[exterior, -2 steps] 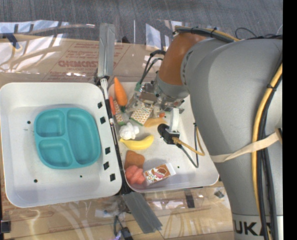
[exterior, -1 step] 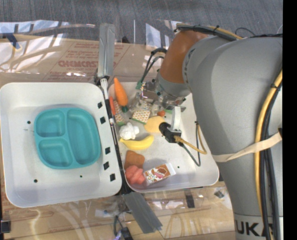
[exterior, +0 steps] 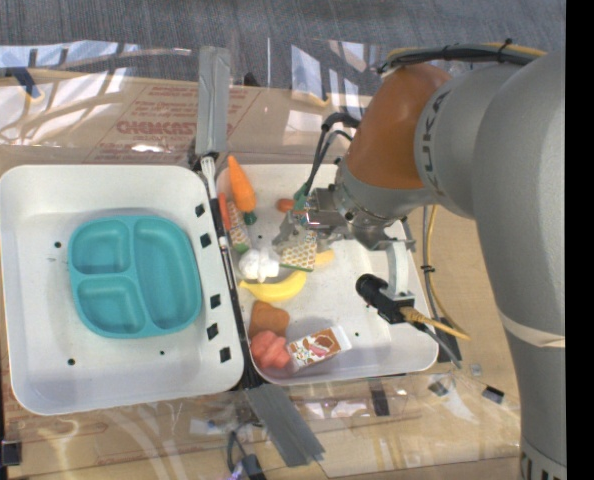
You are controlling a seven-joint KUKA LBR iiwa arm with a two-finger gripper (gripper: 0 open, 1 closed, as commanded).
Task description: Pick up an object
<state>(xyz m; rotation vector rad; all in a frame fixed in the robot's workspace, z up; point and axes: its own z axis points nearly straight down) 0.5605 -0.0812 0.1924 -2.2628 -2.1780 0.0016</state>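
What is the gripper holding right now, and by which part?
Cannot be told. The gripper is low over the banana in the right bin, its tips hidden.

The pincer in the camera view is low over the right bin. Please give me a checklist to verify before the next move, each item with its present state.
1. Pincer is over the right white bin: ok.
2. An object sits clearly between its tips: cannot tell.
3. Curved yellow banana lies near the pincer: ok.
4. Objects below are well apart: not ok, crowded.
5. Teal three-compartment plastic tray lies flat in the left white bin: ok.
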